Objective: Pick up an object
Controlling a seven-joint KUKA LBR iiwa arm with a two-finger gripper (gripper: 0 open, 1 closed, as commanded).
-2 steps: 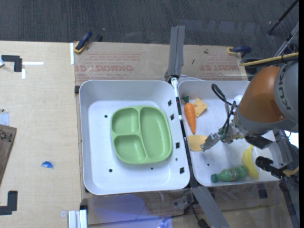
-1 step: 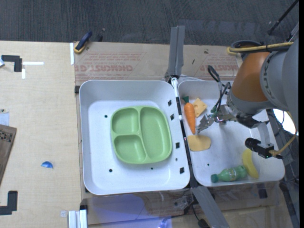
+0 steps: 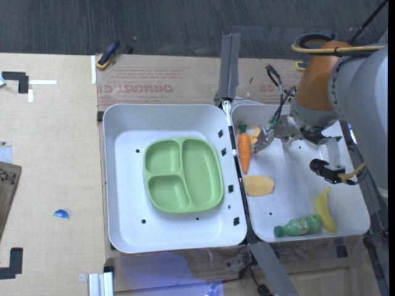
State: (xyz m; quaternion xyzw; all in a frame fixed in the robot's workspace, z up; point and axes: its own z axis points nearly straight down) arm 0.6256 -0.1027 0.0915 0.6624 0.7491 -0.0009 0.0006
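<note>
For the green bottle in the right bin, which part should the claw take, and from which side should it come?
Grip the green bottle across the middle of its body, coming from above. It lies on its side along the bin's near wall, with the banana at its base end, so the middle is likely the freest part.

green plate (image 3: 184, 175), orange carrot (image 3: 244, 152), yellow banana (image 3: 324, 209)

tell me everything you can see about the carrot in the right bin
The carrot is orange with a small green top, smooth and likely a plastic toy. It lies lengthwise along the right bin's left wall, green end toward the far side, tip toward a pale yellow piece. The hand hovers just to its right, not holding it.
</note>
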